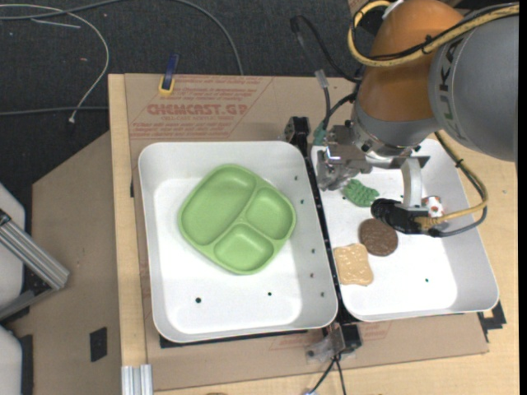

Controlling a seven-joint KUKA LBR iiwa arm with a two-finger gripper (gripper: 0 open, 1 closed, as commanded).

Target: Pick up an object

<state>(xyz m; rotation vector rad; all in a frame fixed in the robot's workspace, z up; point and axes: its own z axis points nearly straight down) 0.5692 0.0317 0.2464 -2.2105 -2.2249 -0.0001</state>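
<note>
My gripper [335, 169] hangs low over the back left corner of the right bin [461, 290], under the arm's orange band. A small green knobbly piece [361, 193] lies just to its right and in front, close to the gripper but not between anything I can make out. Nearer the front lies a round brown cookie [379, 238], and a tan square cracker [353, 265] rests beside the bin's left wall.
A green divided plate [237, 218] lies in the middle of the left bin [165, 303]. The wall between the two bins runs just left of the gripper. Both bins sit on a cardboard sheet [198, 105].
</note>
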